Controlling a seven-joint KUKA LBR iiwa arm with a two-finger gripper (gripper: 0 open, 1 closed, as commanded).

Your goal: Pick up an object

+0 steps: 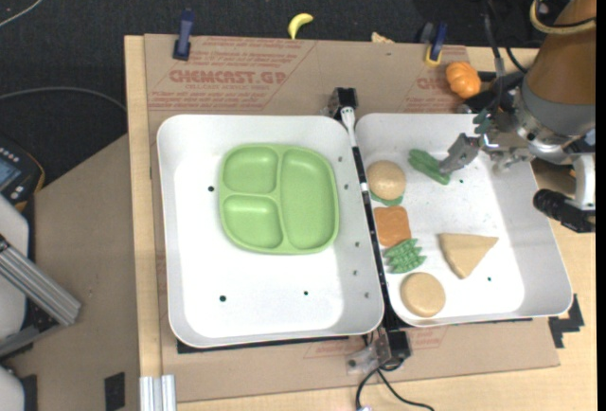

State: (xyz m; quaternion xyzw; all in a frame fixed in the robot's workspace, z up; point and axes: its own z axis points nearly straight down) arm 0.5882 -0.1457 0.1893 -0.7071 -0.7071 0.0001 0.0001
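Dark carpet is being seen all around a desk (142, 210) that is covered with brown cardboard bearing red lettering. Two shallow white bins are being carried on it side by side. The left bin (189, 286) is being occupied by a light green divided plate (280, 198) with three compartments, lying flat near the bin's middle. The right bin (511, 300) is being shared by several smaller things.

From the right, the grey arm (568, 68) with its orange band is being reached over the right bin's upper right corner. The end effector (473, 151) is being held low over the upper part of that bin; its two fingers are being kept spread, one grey finger (461, 152) pointing toward the green stick and nearly touching its right end. Nothing is being seen pinched between them.

Inside the right bin, a tan wedge (467, 253) is lying toward the right, well apart from the end effector. A round tan bun (422, 294) is resting near the lower edge. Another round pale bun (385, 180) is sitting by the left wall, with an orange block (393, 226) just below it and a small green leafy piece (406, 256) below that. The green stick (430, 166) is lying tilted, between the upper bun and the end effector.

On the cardboard beyond the bins, a small orange fruit (462, 79), a yellow banana (300, 24) and two blue clamps (183, 36) are being seen along the far edge.
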